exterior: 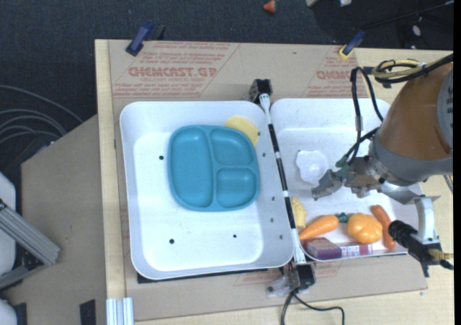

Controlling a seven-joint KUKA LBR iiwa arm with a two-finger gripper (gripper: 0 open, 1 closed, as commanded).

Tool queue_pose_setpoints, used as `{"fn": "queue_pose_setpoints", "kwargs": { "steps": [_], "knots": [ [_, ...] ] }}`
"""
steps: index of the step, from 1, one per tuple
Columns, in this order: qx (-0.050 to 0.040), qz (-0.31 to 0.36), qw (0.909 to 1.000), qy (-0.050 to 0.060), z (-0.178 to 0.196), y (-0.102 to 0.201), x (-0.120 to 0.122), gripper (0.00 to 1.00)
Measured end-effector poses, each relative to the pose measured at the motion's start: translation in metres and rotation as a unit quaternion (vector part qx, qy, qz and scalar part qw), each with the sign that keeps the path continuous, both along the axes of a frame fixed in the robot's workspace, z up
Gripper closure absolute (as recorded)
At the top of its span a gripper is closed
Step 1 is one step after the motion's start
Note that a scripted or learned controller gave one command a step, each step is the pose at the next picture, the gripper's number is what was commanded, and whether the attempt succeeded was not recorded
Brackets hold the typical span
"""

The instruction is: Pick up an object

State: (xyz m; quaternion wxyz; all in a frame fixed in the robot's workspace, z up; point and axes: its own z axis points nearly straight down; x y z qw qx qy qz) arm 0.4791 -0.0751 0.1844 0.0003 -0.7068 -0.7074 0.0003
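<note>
So the arm is reaching in from 3 o'clock and the end effector [328, 185] is hanging over the middle of the right bin [324, 118], roughly at 9 o'clock from the wrist. Honestly can't tell whether it's spread or pressed together, it's just a dark blob from this angle, and nothing is visibly sitting in it. Stuff to grab is all crowding the 6 o'clock end of that bin: a carrot [319, 226], an orange pepper [364, 228] just beside it, a second thin orange carrot-ish thing [382, 225] at the pepper's 3 o'clock, and a purple block [324, 248] right up against the bin wall. There's also a clear plastic thing [312, 164] just at 11 o'clock from the end effector, near enough that it might be the target. The left bin [144, 172] is holding a blue divided tray [212, 166] with something yellow [243, 127] poking out at its 1 o'clock. What's worrying me: the clear piece is looking thin and slippery, so a pinch is probably going to skid off it. And the veggies are packed so tight that coming down there is likely nudging a neighbour or hitting the wall instead of closing round one.
</note>
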Motion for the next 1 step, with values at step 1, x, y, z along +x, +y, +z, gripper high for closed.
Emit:
{"fn": "queue_pose_setpoints", "kwargs": {
  "steps": [1],
  "knots": [
    [-0.0023,-0.002,1.0,-0.002,-0.0993,-0.0233,0.0017,0.0]
  ]
}}
